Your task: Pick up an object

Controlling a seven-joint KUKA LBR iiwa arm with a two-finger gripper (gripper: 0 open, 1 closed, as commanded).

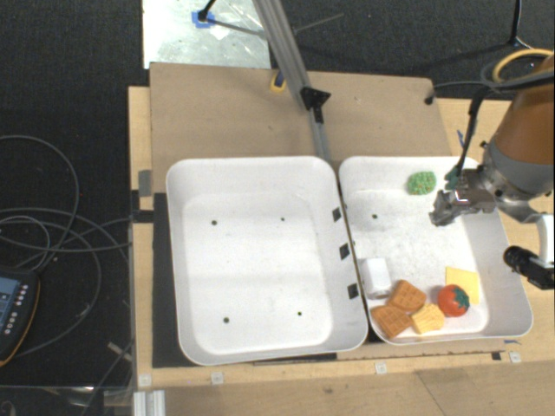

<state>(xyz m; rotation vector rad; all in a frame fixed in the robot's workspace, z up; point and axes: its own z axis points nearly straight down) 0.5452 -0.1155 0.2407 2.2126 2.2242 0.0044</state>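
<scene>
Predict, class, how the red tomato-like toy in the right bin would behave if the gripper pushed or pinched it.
The red toy looks round, so a push would probably roll it. Its smooth skin may slip between fingers. It touches the yellow wedge, which could shift too.

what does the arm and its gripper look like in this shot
The arm is rounded, with an orange-brown band above a grey wrist section. Its gripper is a small, dark grey metal block with short fingers. A thin black cable runs down beside the wrist, and a yellowish hose loops above the band.
</scene>
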